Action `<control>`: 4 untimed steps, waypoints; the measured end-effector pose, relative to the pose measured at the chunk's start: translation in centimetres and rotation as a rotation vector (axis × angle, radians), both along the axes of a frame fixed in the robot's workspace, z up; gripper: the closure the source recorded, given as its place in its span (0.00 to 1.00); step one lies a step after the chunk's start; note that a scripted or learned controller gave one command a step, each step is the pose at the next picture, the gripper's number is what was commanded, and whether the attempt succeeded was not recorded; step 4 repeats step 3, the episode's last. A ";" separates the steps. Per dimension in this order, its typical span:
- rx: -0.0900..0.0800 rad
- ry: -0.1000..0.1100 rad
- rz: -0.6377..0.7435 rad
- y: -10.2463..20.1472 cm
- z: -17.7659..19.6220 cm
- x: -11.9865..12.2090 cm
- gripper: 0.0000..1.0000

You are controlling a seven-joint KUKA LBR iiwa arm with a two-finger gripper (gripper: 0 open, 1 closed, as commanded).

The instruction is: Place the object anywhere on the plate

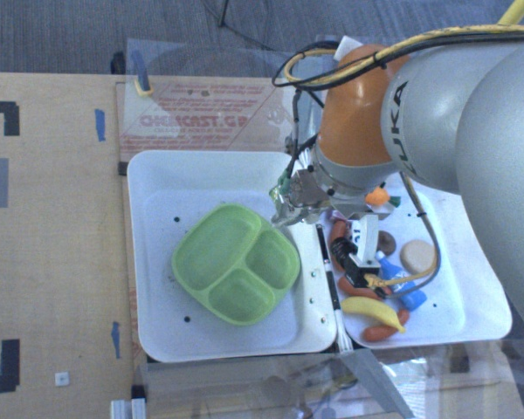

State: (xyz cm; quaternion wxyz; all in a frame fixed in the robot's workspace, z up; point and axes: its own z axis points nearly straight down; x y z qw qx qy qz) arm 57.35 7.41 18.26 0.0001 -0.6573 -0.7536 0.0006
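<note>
In 1 of 2 white bins lies 1 green plate; gripper state cannot be told.

White left bin, white right bin, wooden bench, blue tape

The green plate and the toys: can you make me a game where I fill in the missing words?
1. The plate is coloured ____.
2. The plate has ____ compartments.
3. The bin that holds the plate is on the picture's ____ side.
4. The banana in the other bin is coloured ____.

Missing words: green, three, left, yellow.
</note>
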 end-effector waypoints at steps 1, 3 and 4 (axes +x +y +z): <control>0.000 0.000 -0.001 0.0 0.0 0.0 0.00; 0.010 -0.016 -0.536 4.9 -8.9 5.1 0.00; 0.010 -0.016 -0.536 4.9 -8.9 5.1 0.00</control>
